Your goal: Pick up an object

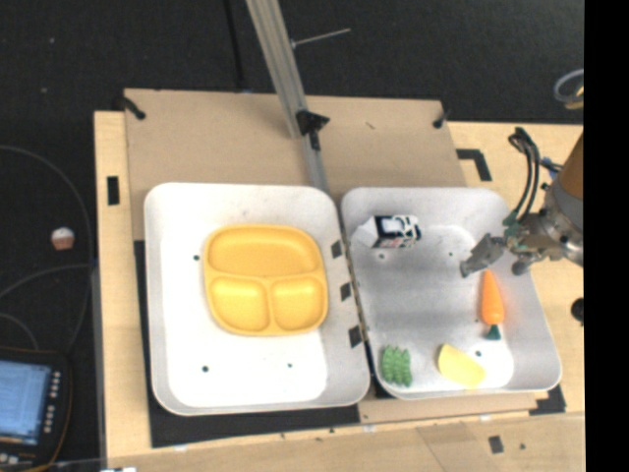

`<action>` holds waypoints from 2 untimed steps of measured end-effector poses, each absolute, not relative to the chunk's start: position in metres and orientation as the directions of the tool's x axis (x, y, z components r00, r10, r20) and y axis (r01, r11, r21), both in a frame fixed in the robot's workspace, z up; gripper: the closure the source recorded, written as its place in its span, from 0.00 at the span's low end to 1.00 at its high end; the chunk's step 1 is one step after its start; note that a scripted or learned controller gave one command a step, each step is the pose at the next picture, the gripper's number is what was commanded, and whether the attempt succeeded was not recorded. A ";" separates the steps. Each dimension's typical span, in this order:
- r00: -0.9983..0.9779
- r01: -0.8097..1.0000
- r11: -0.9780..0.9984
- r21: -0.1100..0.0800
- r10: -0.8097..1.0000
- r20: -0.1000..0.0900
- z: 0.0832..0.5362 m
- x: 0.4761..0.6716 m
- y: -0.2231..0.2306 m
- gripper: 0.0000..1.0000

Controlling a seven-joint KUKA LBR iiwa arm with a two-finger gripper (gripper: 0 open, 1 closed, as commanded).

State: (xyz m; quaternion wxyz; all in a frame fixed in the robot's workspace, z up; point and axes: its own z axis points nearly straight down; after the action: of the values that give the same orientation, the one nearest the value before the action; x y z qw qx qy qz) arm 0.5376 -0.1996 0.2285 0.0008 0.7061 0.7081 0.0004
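So the bench (246, 136) is plain tan board on a dark floor, two white bins on top. Left bin (177, 362) has a yellow divided tray (265, 278). Right bin (423, 303) holds a carrot (491, 300), a yellow piece (460, 365), a green thing (396, 364) and a black-and-white object (396, 229). Gripper (484, 257) hovers just above the carrot, jaws spread, holding nothing.

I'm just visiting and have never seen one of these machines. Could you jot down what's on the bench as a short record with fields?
left bin: holds a yellow divided plate
right bin: holds four small items
far side: black-and-white toy
right side: toy carrot, leafy end toward the camera
near side: green item and yellow item, apart
tool: above the right bin, just beyond the carrot's tip
held: nothing seen in the tool
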 end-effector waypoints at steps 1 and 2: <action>-0.002 1.000 0.002 0.002 1.000 0.000 0.229 0.538 -0.200 0.00; 0.000 1.000 0.000 -0.003 1.000 -0.001 0.184 0.543 -0.198 0.00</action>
State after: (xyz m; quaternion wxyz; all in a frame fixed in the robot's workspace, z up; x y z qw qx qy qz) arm 0.5435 -0.1984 0.1842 -0.0004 0.7070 0.7072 -0.0014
